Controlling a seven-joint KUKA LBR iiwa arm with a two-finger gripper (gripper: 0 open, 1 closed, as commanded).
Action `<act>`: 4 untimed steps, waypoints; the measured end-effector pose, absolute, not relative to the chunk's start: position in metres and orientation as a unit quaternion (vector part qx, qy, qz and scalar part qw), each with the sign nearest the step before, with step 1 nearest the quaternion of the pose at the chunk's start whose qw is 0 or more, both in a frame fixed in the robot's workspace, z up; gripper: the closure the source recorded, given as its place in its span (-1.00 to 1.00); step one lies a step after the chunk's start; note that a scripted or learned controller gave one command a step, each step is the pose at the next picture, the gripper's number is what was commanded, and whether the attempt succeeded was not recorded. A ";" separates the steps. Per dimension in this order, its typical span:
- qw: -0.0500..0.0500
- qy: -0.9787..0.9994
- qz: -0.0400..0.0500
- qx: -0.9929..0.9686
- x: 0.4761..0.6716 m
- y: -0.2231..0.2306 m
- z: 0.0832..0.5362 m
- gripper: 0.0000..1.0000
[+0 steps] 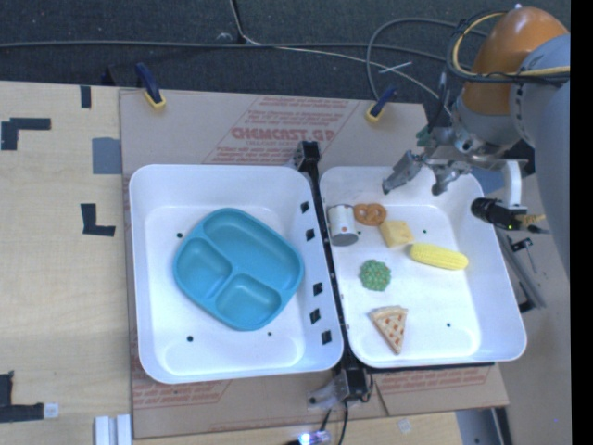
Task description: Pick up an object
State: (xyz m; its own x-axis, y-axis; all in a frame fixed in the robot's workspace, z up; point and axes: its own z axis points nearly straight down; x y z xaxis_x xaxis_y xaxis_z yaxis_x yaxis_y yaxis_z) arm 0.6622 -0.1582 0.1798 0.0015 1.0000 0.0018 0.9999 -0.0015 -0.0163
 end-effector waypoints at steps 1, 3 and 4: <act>0.000 -0.708 0.001 -0.707 0.666 -0.158 0.190 -1.00; 0.002 -0.708 0.002 -0.706 0.655 -0.155 0.088 -1.00; 0.001 -0.708 0.001 -0.706 0.656 -0.155 0.102 1.00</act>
